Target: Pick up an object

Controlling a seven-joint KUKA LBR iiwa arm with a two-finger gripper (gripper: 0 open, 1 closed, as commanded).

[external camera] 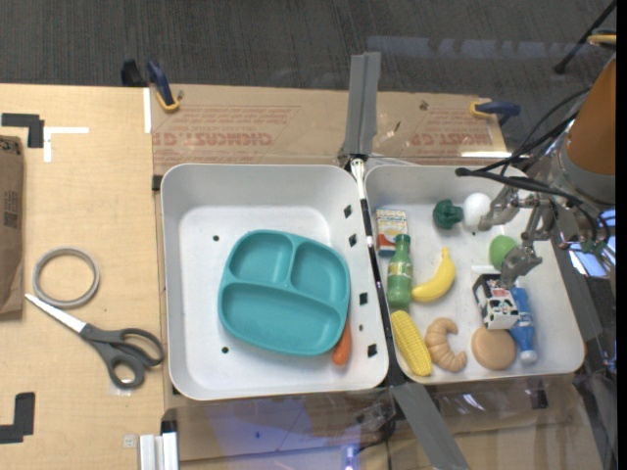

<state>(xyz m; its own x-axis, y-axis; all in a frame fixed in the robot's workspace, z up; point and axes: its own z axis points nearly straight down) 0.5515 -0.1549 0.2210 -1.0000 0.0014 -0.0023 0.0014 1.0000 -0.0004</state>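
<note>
Tabletop of pale wood carries scissors and tape roll near its left edge; grey carpet lies beyond. Claw hangs released over right bin.

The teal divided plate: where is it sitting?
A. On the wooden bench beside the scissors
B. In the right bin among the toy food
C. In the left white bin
C: the teal divided plate lies flat in the left white bin, an orange carrot at its lower right edge.
</note>
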